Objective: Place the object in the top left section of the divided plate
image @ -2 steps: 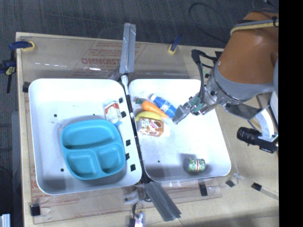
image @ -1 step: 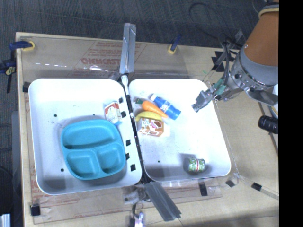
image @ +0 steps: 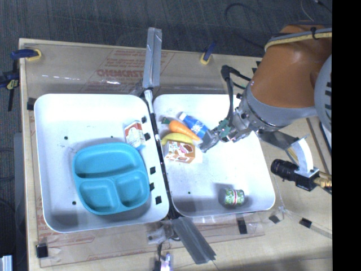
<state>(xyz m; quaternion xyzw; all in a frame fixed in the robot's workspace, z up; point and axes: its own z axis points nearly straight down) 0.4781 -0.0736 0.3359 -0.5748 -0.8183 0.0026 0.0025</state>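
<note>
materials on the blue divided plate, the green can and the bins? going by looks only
Divided plate: looks like moulded plastic, uniform matte blue with soft rounded compartment walls. Green can: probably metal, a printed wrap with a paler end, but too small to be sure. Bins: seemingly thin formed plastic, smooth white, faint sheen, rounded corners.

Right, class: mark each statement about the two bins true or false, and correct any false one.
1. The blue divided plate lies in the left bin. True.
2. The green can rests on the plate. False: it lies in the right bin.
3. The carrot is in the right bin. True.
4. The gripper hovers over the left bin. False: it is over the right bin, beside the blue bottle.
</note>
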